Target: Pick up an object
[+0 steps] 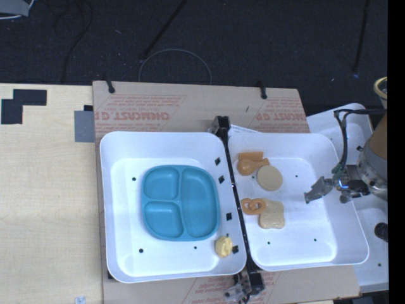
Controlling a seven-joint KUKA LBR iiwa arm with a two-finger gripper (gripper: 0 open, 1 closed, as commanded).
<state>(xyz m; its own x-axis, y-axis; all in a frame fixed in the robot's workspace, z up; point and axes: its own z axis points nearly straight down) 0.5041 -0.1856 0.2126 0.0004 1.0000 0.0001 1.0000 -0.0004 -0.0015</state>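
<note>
My gripper [318,190] hangs over right bin [316,249], holding nothing; can't tell finger spread. Targets cluster left: round cookie [269,178], pretzel [253,206]. Risk: clamping two touching pieces, both slipping.

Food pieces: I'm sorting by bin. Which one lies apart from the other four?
The yellow piece. It lies alone in the left bin by the blue plate; the others cluster in the right bin.
</note>
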